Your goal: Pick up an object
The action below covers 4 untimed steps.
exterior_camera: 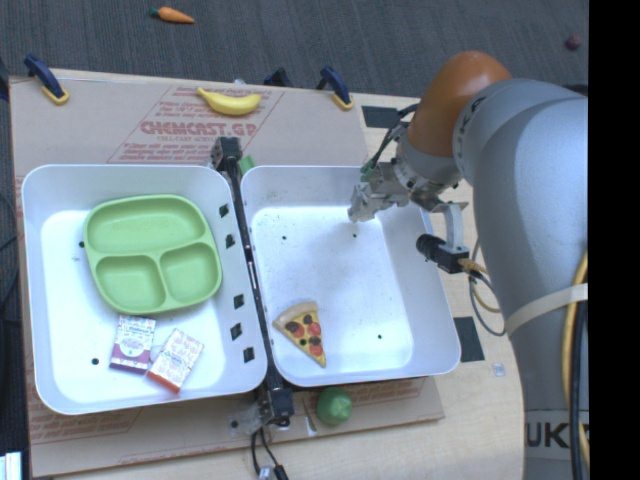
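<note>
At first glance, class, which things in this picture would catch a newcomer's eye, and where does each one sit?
The big grey arm with its orange band reaches in from the right, its gripper hanging over the right bin's far edge. A green divided plate sits in the left bin, above two small packets. A toy pizza slice lies near the right bin's front, and a banana rests on the cardboard behind the bins.

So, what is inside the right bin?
The right bin holds a toy pizza slice near its front. The gripper hangs over its back edge; the floor directly under it is covered.
</note>
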Motion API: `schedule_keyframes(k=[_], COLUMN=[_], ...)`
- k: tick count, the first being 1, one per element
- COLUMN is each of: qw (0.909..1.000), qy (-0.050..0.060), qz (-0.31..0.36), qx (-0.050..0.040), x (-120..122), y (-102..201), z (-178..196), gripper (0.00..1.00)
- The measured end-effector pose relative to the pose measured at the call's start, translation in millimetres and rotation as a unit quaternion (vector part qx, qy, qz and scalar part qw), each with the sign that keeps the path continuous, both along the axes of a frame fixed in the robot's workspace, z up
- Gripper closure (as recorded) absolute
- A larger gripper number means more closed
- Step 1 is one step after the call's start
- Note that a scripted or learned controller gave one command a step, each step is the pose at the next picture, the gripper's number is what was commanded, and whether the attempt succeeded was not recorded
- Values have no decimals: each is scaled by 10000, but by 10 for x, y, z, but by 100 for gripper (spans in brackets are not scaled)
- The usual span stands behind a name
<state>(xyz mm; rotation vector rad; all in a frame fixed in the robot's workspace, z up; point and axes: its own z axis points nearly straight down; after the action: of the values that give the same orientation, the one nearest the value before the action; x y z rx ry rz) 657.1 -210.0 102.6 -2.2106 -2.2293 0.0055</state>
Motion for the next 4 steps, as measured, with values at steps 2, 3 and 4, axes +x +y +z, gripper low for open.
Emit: schedule_keyframes(k=[2, 3, 4], qw=[10000, 10000, 10000], qy=[2, 4, 5], qz=[-6, 7, 7], qx=[4, 1, 0], x=[-7, -2, -3], y=[421, 420, 420], z=[-111, -3, -3], gripper=[0, 100, 0])
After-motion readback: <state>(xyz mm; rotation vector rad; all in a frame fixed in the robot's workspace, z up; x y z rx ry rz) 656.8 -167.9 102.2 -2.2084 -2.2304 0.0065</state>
